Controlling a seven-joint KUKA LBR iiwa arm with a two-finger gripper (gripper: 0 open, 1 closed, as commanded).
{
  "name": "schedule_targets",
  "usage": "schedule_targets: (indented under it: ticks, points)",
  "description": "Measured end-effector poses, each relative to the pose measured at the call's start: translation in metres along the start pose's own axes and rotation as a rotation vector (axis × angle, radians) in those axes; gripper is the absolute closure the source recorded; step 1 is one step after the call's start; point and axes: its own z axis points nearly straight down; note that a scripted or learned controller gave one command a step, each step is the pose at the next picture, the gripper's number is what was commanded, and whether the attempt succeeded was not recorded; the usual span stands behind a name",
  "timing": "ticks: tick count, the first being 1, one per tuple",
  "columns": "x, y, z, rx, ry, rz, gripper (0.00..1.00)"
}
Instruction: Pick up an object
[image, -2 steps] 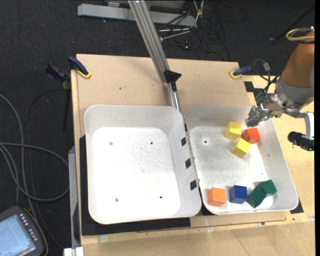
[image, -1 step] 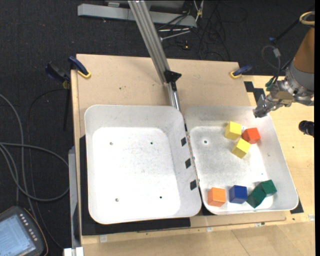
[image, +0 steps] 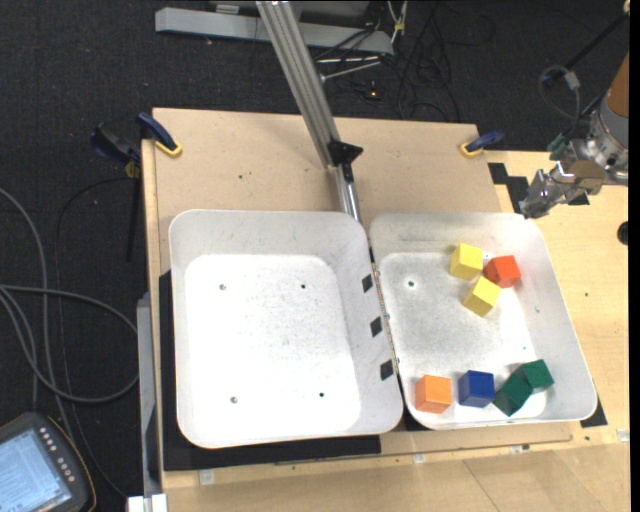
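A wooden bench on dark flooring carries a left bin and a right bin. The gripper hangs outside the right bin at its 1 o'clock corner; jaw opening cannot be determined. Descend vertically over an isolated block, such as the orange block at 7 o'clock. Count: two yellow, two green, one red, one orange, one blue.

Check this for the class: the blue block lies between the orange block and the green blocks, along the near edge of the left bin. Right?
Not quite. In the camera view the blue block does lie between the orange block and the green blocks, but along the near edge of the right bin, not the left.
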Motion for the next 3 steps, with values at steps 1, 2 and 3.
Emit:
schedule_targets:
  ticks: [1,2,3]
  points:
    - [0.052,0.002,0.016,0.008,0.004,-0.004,1.00]
    - [0.110,0.011,0.030,0.009,0.005,-0.005,1.00]
    - [0.159,0.015,0.023,0.006,0.004,-0.004,1.00]
